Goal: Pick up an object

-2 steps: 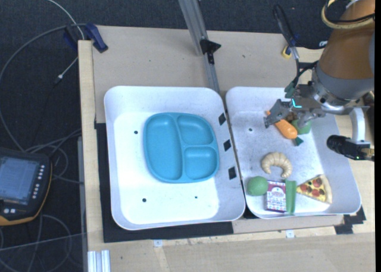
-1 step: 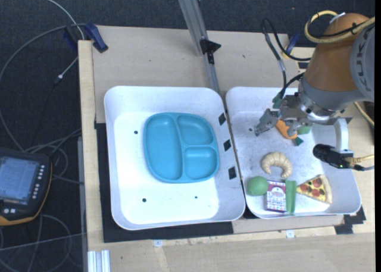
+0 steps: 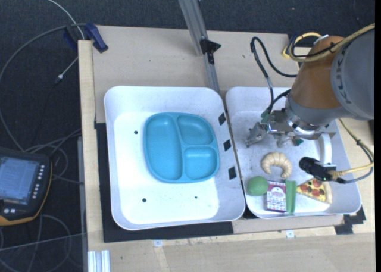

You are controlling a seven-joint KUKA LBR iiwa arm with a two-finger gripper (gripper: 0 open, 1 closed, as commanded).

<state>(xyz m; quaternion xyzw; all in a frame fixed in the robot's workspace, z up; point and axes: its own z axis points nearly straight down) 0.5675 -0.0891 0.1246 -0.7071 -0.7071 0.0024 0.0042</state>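
Over the right bin (image 3: pixel 345 202), gripper (image 3: pixel 275 133) hangs near its centre, finger state not discernible. Croissant (image 3: pixel 277 162) sits just below at 6 o'clock. Green ball (image 3: pixel 258 185), small carton (image 3: pixel 276 196) and pizza slice (image 3: pixel 314 190) line the near wall; blue divided plate (image 3: pixel 180 146) in left bin (image 3: pixel 125 205).

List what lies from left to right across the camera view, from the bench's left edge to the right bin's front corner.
Handheld screen → blue divided plate in the left bin → green ball → small box → pizza slice.
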